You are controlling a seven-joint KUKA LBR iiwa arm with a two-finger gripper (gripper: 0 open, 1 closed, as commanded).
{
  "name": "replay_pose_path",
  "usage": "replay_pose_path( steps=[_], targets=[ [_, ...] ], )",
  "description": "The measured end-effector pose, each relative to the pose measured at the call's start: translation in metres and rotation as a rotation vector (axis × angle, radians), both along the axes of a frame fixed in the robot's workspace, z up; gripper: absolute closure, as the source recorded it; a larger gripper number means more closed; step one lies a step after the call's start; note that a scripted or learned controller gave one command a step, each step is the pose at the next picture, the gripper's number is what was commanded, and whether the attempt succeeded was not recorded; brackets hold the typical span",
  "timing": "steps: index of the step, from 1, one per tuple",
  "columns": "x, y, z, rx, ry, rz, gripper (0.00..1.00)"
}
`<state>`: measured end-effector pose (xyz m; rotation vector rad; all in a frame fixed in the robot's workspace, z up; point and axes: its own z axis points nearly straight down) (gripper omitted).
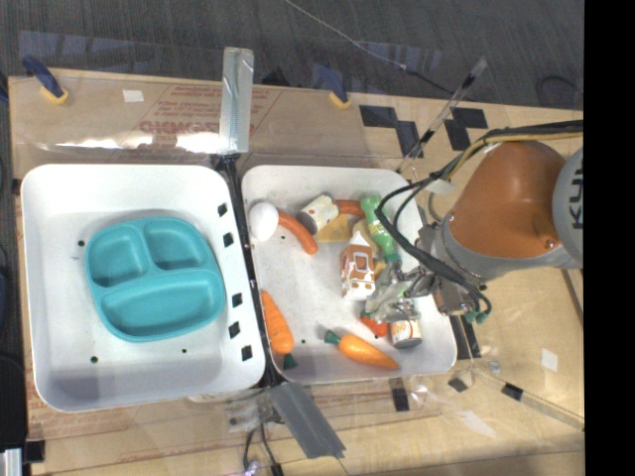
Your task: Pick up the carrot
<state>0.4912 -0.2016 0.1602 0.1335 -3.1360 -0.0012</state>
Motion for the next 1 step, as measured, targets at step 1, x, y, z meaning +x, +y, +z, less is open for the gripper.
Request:
replay_pose_path(
  steps=[1],
  targets=[
    [0.0047,-0.0022,0.0017,-0.001,-0.006,0.026,1.00]
  ],
)
